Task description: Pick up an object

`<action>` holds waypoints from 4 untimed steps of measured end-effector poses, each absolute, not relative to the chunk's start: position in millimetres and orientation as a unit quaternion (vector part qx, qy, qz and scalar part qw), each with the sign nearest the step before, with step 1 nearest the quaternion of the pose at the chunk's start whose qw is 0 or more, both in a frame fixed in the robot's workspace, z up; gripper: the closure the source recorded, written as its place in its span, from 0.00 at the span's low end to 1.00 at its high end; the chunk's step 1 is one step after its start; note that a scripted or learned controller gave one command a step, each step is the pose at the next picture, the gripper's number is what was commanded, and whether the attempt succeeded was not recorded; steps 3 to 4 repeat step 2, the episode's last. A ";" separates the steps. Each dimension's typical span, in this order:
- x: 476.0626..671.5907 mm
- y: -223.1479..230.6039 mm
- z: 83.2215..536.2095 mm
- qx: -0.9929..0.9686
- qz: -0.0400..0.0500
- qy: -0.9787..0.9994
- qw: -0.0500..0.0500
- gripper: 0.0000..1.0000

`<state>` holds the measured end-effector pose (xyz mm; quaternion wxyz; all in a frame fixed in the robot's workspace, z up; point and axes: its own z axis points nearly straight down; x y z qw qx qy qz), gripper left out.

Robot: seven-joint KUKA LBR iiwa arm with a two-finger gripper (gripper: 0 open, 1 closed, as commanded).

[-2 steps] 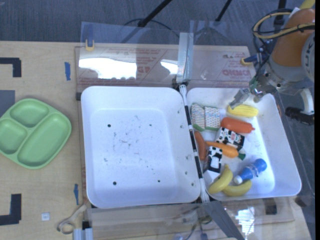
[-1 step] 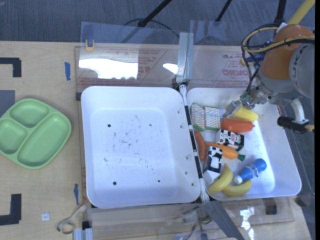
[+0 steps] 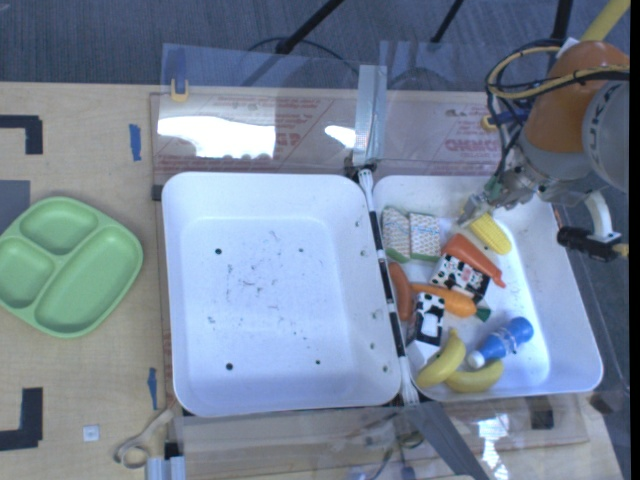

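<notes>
Corn cob (image 3: pixel 489 234): upper part of right bin (image 3: pixel 575 298), light, stiff, ridged; take across its middle.
Gripper (image 3: pixel 478 206): just beside it, opening cannot be told.

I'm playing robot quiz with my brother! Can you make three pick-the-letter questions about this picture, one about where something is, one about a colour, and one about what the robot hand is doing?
1. Where do the toys lie?
A. in the right bin
B. in the left bin
C. on the green plate

2. What colour is the divided plate on the bench?
A. red
B. green
C. blue

3. Where is the gripper?
A. over the green plate
B. over the left bin
C. at the right bin's far edge, by the corn

Answers:
1 A: the banana, carrot and bottle all sit in the right bin.
2 B: the plate is light green.
3 C: the gripper hangs just above the corn.
</notes>
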<state>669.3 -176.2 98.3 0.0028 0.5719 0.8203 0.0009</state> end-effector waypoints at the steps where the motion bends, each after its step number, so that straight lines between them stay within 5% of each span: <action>1: 626.9 -123.9 89.0 0.615 0.001 0.788 0.007 1.00; 2: 650.2 -63.7 185.9 0.581 0.001 0.814 0.001 1.00; 4: 650.2 -63.7 185.9 0.581 0.001 0.814 0.001 1.00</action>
